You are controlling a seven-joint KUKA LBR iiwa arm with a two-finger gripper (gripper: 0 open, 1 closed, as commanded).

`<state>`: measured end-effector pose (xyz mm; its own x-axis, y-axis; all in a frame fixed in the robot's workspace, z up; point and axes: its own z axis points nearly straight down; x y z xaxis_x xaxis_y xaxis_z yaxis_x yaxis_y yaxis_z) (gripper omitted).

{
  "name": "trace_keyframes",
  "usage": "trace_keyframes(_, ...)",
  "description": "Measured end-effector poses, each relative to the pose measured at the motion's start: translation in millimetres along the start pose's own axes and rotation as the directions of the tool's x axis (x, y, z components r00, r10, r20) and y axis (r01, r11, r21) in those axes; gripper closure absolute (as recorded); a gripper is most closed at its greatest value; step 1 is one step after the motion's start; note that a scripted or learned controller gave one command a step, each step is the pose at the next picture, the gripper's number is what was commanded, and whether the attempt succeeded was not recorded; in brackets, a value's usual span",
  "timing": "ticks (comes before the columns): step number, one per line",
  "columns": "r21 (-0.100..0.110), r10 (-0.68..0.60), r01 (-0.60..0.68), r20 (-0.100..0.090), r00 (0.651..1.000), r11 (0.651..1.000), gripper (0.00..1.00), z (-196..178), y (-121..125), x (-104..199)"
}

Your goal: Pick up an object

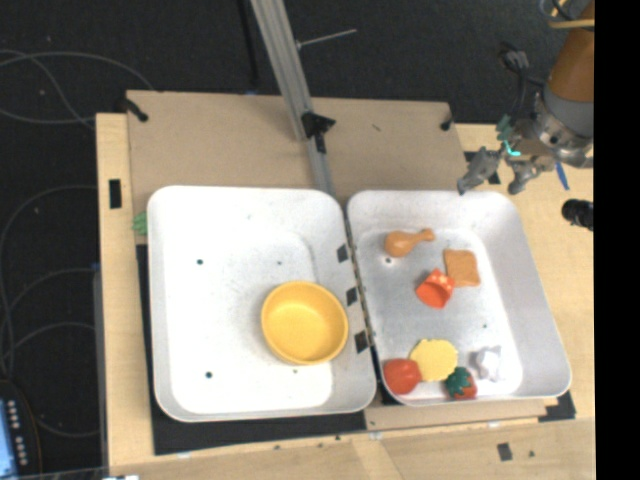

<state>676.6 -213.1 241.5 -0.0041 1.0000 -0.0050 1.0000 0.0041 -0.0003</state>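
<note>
Nearest the camera, along the right bin's [530, 268] front edge: a red tomato-like piece [401, 375], a yellow piece [434, 359] touching it, a small green-and-red item [460, 384], and a pale grey bit [487, 362]. Mid-bin sit a red-orange piece [435, 290] w/ a tan slab [461, 267] just beside it; further back, an orange drumstick shape [407, 241]. Left of that bin, the second bin [200, 238] holds a yellow bowl [304, 322] near the divide. Beyond the right bin's far right corner, over the tabletop [230, 133], hangs the end effector [497, 175], fingers spread, nothing btw them. A grey pole [285, 53] rises behind the bins.
</note>
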Motion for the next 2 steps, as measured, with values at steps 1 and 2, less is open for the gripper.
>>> trace_keyframes(1,0.004,0.006,-0.006,-0.001,1.0,1.0,0.0,51.0,-4.7,-12.0)
trace_keyframes(2,0.003,0.005,-0.005,0.0,1.0,1.0,0.0,92.6,-7.6,-10.9)
